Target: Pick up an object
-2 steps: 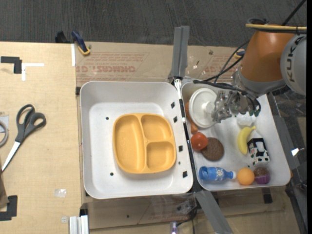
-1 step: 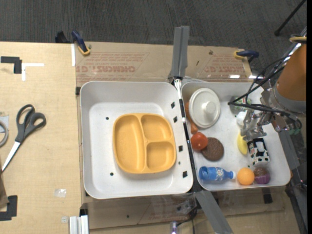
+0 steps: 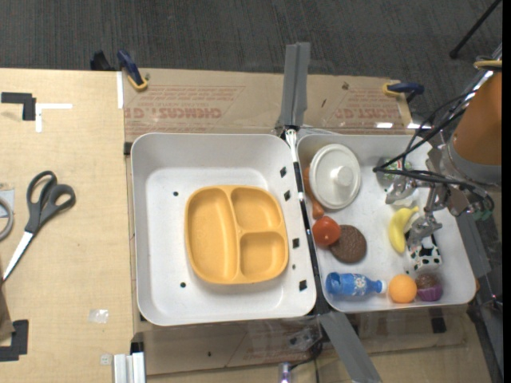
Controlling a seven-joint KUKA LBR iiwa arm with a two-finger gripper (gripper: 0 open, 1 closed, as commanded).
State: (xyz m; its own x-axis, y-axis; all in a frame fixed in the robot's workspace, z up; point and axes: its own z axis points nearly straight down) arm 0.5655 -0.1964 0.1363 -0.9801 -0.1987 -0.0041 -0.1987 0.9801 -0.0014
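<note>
Hovering over the right bin [image 3: 363,146], the gripper [image 3: 423,214] sits just above a banana [image 3: 399,228] and a black-and-white toy [image 3: 426,254]; whether it is open or closed cannot be told. A divided yellow plate [image 3: 237,234] occupies the left bin [image 3: 152,214].

Robotics lab bench — not a home or kitchen. Evidence: two shallow white bins [image 3: 144,238] sit side by side on a sheet of printed cardboard [image 3: 200,106], held at 12 o'clock by blue clamps [image 3: 132,69]. Plywood tabletop [image 3: 64,294] at 9 o'clock carries scissors [image 3: 40,210] and black tape marks [image 3: 20,102]. Dark carpet [image 3: 200,14] runs along the far edge. Bundled black cables [image 3: 415,146] hang at 3 o'clock — the right bin's food is toy props.
</note>
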